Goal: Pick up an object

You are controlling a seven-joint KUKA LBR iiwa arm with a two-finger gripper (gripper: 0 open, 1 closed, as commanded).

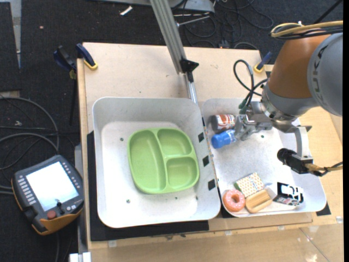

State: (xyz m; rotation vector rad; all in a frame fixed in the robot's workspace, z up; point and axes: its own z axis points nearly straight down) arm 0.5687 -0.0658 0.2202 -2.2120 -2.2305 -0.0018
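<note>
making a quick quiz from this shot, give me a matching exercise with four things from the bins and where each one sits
Things:
1. green divided plate
2. pink donut
3. blue object
4. black-and-white item

Places:
A. far end of the right bin, by the gripper
B. near right corner of the right bin
C. middle of the left bin
D. near left corner of the right bin

Pairs: 1-C, 2-D, 3-A, 4-B
</note>
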